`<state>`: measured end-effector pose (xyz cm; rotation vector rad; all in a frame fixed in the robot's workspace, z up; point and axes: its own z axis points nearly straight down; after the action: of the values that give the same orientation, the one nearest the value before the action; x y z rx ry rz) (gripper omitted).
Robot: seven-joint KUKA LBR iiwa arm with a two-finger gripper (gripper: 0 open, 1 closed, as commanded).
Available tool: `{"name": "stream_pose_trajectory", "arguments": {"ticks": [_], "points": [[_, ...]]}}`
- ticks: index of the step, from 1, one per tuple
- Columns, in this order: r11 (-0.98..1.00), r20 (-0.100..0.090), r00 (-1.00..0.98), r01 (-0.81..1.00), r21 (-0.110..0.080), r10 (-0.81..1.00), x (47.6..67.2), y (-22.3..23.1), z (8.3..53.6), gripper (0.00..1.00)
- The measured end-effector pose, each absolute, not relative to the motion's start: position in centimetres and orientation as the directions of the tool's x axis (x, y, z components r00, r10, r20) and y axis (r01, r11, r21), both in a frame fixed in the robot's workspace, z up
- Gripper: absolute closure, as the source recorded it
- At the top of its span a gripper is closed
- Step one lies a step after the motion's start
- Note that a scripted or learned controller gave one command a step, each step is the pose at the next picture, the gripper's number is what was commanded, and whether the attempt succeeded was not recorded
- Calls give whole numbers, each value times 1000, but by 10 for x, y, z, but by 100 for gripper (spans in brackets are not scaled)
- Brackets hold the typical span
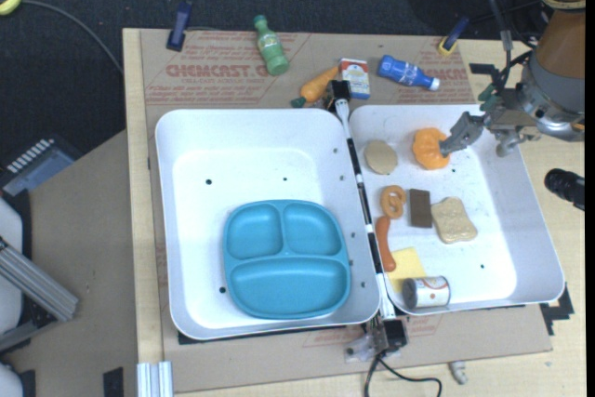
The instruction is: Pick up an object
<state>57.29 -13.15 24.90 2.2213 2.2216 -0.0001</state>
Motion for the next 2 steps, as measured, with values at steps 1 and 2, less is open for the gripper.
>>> {"name": "stream_pose_trajectory", "arguments": {"ticks": [1,2], "points": [[0,1,0,1000,-5,1000,665,-166,85,0],[2,-3,-2,1000,5,1000,668,-166,99,100]]}}
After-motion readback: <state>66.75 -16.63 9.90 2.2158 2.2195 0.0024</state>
